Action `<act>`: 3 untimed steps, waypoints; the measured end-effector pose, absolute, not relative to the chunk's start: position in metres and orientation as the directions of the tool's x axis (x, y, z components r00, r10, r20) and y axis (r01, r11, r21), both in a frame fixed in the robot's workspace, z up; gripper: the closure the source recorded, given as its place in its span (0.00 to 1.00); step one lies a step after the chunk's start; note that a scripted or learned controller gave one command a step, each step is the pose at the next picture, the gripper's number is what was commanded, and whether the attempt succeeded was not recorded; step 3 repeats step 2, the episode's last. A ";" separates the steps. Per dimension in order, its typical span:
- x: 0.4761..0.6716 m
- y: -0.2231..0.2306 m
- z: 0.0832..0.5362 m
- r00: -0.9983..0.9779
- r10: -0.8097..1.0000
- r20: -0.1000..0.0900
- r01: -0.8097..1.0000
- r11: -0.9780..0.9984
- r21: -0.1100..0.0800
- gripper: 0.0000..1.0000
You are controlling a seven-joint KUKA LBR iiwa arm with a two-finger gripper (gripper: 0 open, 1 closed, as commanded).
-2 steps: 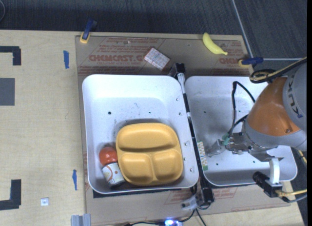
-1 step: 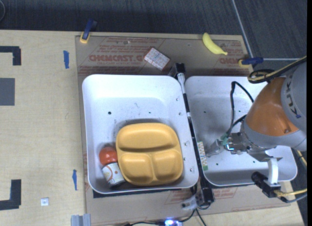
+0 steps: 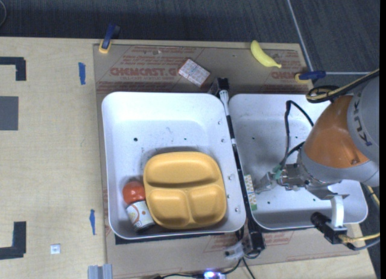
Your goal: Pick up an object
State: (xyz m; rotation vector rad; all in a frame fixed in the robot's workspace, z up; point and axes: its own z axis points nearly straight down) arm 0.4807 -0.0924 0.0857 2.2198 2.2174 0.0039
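The gripper (image 3: 265, 181) hangs low in the right bin (image 3: 265, 112); its grip state cannot be told. The yellow tray (image 3: 184, 187) and small bottle (image 3: 136, 204) lie ungrasped in the left bin (image 3: 160, 112), so the pick appears not yet done.

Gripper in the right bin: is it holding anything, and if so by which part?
It cannot be told. The gripper sits low in the right bin, and no object shows at its tip; the yellow tray lies in the left bin.
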 end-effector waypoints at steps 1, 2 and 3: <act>0.481 -0.092 0.086 0.001 1.000 -0.001 1.000 -0.001 0.005 0.00; 0.481 -0.092 0.086 0.001 1.000 -0.001 1.000 -0.001 0.005 0.00; 0.481 -0.092 0.086 0.001 1.000 -0.001 1.000 -0.001 0.005 0.00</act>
